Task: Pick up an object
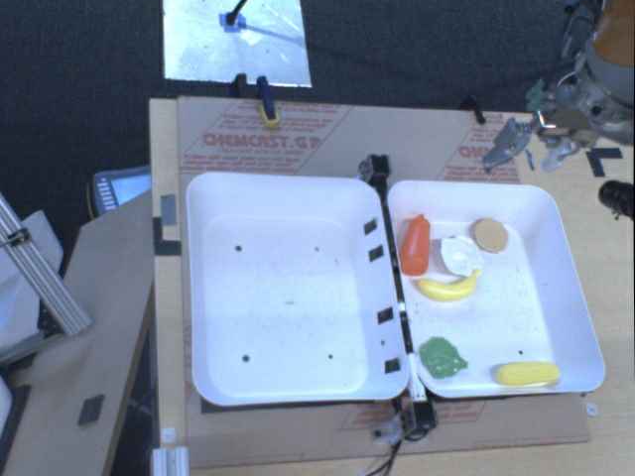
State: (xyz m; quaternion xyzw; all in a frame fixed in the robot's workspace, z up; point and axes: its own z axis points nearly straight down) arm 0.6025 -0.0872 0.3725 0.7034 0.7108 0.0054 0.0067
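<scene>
Your right bin (571, 266) holds an orange bottle (415, 245), banana (448, 287), white egg (459, 256), tan cookie (489, 234), green broccoli (441, 357) and yellow corn (527, 373).

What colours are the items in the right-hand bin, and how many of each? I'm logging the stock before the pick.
Yellow: 2, the banana and the corn cob
Orange-red: 1, the bottle
White: 1, the round piece
Tan: 1, the disc
Green: 1, the leafy piece
Total: 6
</scene>
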